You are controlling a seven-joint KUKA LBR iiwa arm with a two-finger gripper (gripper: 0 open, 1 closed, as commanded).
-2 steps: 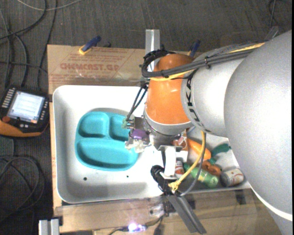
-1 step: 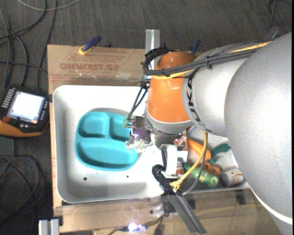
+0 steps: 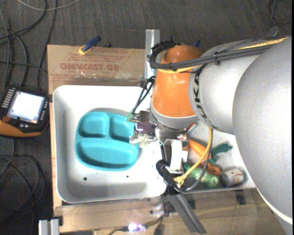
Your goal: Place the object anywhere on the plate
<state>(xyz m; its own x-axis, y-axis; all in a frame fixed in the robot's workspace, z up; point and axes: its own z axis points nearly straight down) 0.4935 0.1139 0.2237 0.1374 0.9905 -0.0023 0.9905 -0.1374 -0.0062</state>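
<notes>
A teal plate (image 3: 105,146) with three compartments lies in the left white bin (image 3: 68,180). My gripper (image 3: 141,132) hangs under the orange wrist band, right over the plate's right rim. The wrist hides most of it, and I cannot tell whether anything is in it. In the right bin (image 3: 213,191), partly under the arm, lie an orange carrot-like toy (image 3: 201,147), a green toy (image 3: 207,179) and a small grey can (image 3: 232,176).
The big grey arm covers most of the right bin. A cardboard sheet (image 3: 93,65) lies behind the left bin with a blue and yellow clamp (image 3: 89,44) on it. A teach pendant (image 3: 22,111) rests on the floor at the left, among cables.
</notes>
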